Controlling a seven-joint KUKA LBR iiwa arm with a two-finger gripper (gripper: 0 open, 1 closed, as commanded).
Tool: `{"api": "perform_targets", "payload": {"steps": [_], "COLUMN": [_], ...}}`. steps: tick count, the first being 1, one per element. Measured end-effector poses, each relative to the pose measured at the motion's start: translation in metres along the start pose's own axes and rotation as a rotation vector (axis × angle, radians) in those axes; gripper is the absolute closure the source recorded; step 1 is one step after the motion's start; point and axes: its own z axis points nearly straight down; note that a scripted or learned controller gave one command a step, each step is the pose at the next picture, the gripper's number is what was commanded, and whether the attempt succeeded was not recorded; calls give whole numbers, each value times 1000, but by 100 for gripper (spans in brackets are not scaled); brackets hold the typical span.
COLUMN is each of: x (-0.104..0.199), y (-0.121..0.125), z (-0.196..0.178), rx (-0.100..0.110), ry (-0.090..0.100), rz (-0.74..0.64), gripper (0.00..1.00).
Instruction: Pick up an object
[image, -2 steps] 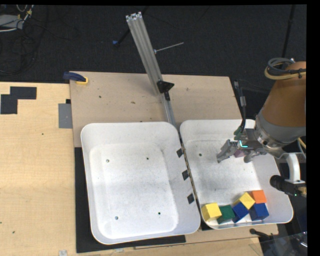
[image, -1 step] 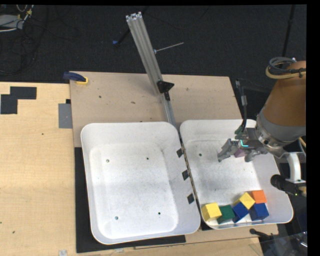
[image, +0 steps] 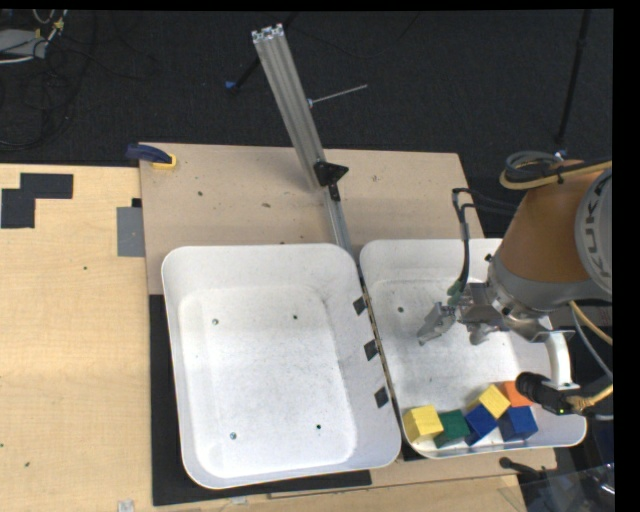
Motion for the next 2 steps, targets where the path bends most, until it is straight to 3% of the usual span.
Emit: {"api": "perform_targets", "payload": {"steps": [2], "x": [1], "y": [5], "z": [81], "rx": [-7], "ry": [0], "rz": [3], "gripper": [0]}}
